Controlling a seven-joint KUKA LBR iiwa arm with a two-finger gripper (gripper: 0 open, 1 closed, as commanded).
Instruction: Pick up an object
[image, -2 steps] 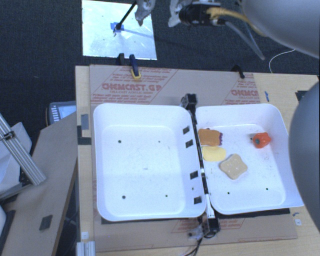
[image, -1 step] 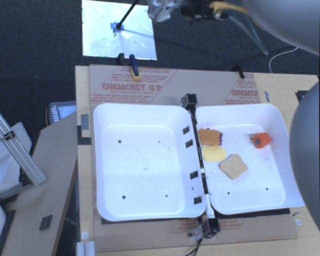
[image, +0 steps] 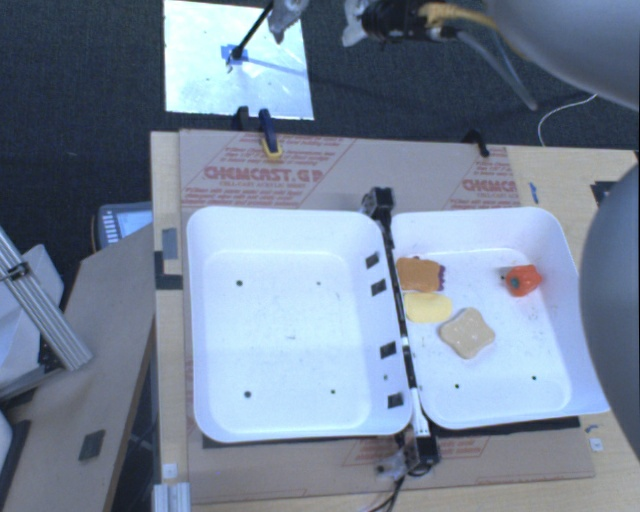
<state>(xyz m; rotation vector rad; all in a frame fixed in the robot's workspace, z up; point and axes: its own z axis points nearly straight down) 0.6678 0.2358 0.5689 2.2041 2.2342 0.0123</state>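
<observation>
Four small objects lie in the right bin (image: 555, 250). An orange-brown piece with a purple edge (image: 420, 274) sits by the divider, with a flat yellow piece (image: 427, 307) just in front of it. A tan bread-shaped slice (image: 467, 333) lies nearer the front, and a red-orange object (image: 521, 280) rests toward the right wall. My gripper (image: 318, 22) hangs high at the top edge of the camera view, well behind both bins and over the dark floor, far from every object. Nothing shows in its grasp.
The left bin (image: 200, 300) stands beside the right one on a cardboard sheet (image: 330, 170). A shiny metal plate (image: 215, 70) lies on the floor behind. The grey arm (image: 560, 40) crosses the top right; its body also looms at the right edge.
</observation>
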